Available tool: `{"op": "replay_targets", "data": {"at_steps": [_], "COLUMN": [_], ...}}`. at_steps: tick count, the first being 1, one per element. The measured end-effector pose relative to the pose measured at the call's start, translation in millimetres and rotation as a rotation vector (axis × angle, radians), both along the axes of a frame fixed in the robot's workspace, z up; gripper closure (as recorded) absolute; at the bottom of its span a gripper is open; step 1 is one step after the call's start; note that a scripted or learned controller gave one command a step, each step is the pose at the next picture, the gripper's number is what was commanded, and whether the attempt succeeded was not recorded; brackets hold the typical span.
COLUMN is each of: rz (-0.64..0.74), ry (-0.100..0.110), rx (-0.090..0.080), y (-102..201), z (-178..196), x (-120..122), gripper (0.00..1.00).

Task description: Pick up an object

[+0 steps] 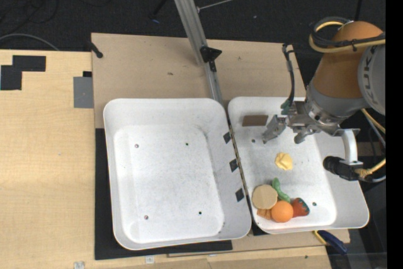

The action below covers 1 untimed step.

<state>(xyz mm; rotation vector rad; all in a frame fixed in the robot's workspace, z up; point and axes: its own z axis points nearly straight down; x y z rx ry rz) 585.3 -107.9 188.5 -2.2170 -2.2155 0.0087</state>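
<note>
**Ana:** Over the right bin [343,214], the arm [343,72] reaches in from the right, orange band up top, and the claw [288,130] hangs low above the bin's upper half.

**Ben:** Can you read the claw?

**Ana:** Looks spread to me. Two grey fingers [272,130] splay apart, with bare white bin floor between them. Nothing pinched.

**Ben:** And the pickings?

**Ana:** A small yellow piece [284,162] lies just below the claw, apart from it, near the middle of the bin. A brown rectangular block [254,120] sits to the claw's left, close to the bin's far-left corner.

**Ben:** The pile at the front?

**Ana:** Crowded at the near edge: a tan round disc [264,197], an orange ball [282,211] touching it, a green bit [279,189] leaning over them, and a red item [300,208] pressed against the ball's right side.

**Ben:** Left bin [119,116]?

**Ana:** It sits side by side with the right one on the surface [44,154], and a slanted metal rail [186,6] rises behind the seam between them.
</note>
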Motion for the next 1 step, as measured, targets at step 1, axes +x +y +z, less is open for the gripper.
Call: {"op": "replay_targets", "data": {"at_steps": [1], "rz": [0.000], "ry": [0.001], "rx": [0.000], "y": [-3.4], "z": [-63.3], "x": [0.5], "gripper": [0.00]}}
